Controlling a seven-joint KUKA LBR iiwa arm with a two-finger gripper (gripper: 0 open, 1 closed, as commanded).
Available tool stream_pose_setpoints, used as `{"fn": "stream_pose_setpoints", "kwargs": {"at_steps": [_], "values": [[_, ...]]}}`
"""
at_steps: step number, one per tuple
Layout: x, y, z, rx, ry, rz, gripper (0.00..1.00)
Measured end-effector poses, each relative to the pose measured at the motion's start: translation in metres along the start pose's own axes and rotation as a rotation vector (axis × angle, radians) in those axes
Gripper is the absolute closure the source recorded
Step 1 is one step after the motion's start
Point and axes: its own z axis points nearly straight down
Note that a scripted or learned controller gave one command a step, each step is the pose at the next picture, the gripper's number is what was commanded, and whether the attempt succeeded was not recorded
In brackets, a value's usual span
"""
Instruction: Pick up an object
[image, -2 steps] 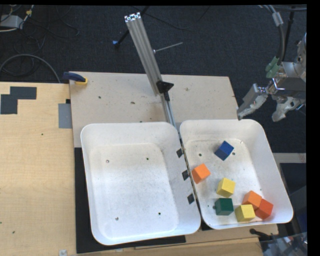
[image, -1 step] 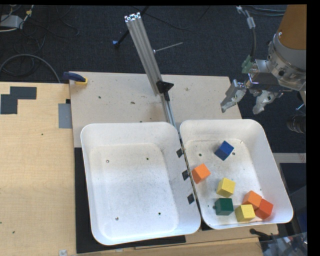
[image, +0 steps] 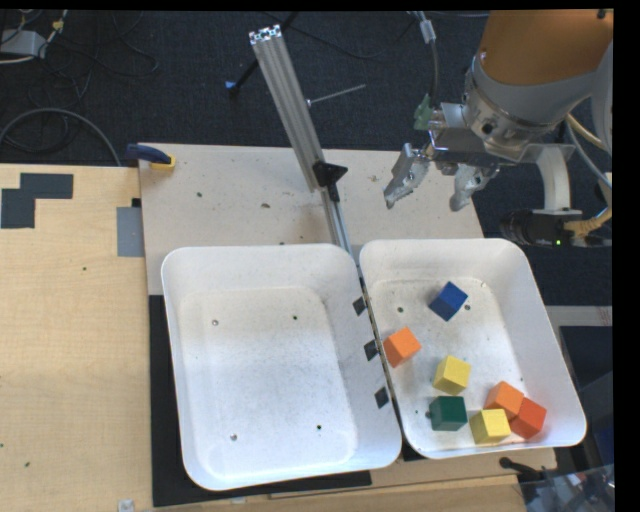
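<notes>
white bins sit side by side on the bench (image: 230, 190). left bin (image: 200, 275) has only specks on its floor. right bin (image: 500, 255) holds seven small cubes: blue cube (image: 449, 300) toward the far side; orange cube (image: 402, 346) near the left wall, close to the divide between bins; yellow cube (image: 452, 374) about mid-bin; green cube (image: 448, 412) just in front of the yellow one; a second yellow cube (image: 489, 425) near the front right, touching a second orange cube (image: 505, 397) behind it and a red-orange cube (image: 529, 417) at its right. tool (image: 433, 188) hangs above the bare bench beyond the right bin's far rim, well apart from every cube. its two fingers (image: 400, 185) are spread apart, nothing between them. grey arm with orange band (image: 545, 40) enters from upper right. slanted aluminium post (image: 295, 110) rises from between the bins.
</notes>
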Motion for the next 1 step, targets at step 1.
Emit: {"fn": "stream_pose_setpoints", "kwargs": {"at_steps": [1], "values": [[0.0127, 0.0301, 0.0548, 0.003, -0.001, 0.001, 0.00]]}}
